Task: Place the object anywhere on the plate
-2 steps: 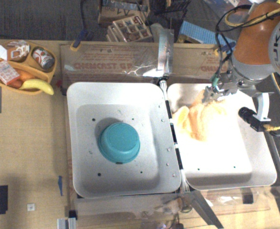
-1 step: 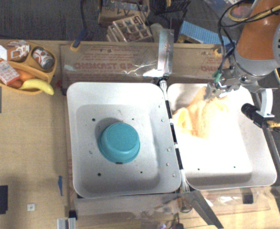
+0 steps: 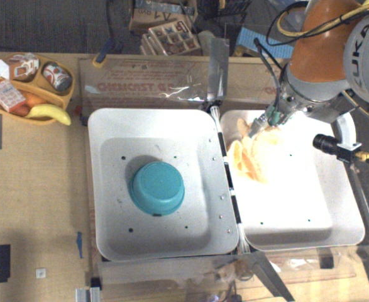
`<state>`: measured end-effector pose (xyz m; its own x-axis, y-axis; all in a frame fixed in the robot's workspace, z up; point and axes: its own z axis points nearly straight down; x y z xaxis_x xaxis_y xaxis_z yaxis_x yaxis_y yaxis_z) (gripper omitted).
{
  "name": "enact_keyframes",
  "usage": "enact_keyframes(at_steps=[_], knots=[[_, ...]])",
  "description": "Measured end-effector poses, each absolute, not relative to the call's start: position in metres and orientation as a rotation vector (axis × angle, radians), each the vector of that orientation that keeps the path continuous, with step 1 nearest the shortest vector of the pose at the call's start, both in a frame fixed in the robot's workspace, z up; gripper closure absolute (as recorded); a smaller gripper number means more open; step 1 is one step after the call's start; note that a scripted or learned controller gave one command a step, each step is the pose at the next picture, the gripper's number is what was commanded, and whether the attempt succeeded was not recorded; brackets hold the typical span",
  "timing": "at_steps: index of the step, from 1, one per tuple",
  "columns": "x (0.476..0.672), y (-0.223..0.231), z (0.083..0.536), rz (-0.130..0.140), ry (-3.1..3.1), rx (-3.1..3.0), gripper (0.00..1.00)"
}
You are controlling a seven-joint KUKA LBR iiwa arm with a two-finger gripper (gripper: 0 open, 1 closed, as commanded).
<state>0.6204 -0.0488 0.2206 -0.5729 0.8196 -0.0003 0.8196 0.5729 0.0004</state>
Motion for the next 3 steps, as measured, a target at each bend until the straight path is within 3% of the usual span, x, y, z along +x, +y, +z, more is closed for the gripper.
enact_keyframes(at_steps=[2,3], knots=[[0.610,0.051,0.229,0.003,3.126,0.262,1.00],[0.609,0.104,0.235,0.005,3.133,0.001,1.00]])
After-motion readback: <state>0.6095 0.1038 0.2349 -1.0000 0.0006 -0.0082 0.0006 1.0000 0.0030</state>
